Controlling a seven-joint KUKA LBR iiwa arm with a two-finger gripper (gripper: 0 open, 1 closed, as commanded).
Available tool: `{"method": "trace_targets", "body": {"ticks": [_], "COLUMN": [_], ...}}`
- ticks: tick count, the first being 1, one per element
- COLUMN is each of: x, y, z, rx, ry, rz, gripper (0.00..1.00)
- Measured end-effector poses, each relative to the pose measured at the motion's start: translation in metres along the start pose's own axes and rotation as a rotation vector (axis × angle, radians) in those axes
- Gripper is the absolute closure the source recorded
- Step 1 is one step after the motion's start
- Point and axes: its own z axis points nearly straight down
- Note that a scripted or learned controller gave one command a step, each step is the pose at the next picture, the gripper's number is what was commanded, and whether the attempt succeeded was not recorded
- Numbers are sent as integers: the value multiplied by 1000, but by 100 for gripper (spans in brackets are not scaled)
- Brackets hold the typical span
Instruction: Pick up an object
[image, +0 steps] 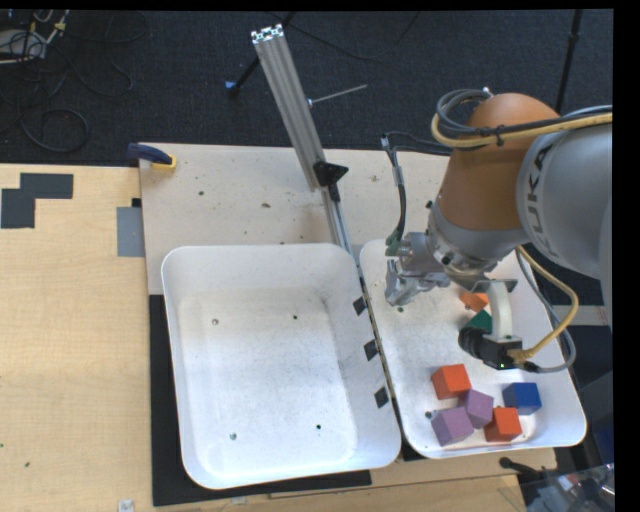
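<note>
Gripper (404, 290) low over right bin (420, 400)

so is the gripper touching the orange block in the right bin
Apart. The camera view shows bare white bin floor between the gripper and the orange block.

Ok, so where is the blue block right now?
The blue block sits in the right bin, near its front right corner, just right of a purple block and above an orange block.

Matt white bins (270, 360) (speckled plastic)
</note>
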Motion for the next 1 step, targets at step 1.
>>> {"method": "trace_targets", "body": {"ticks": [1], "x": [54], "y": [6], "z": [-5], "rx": [0], "ry": [1], "rz": [-1], "gripper": [100]}}
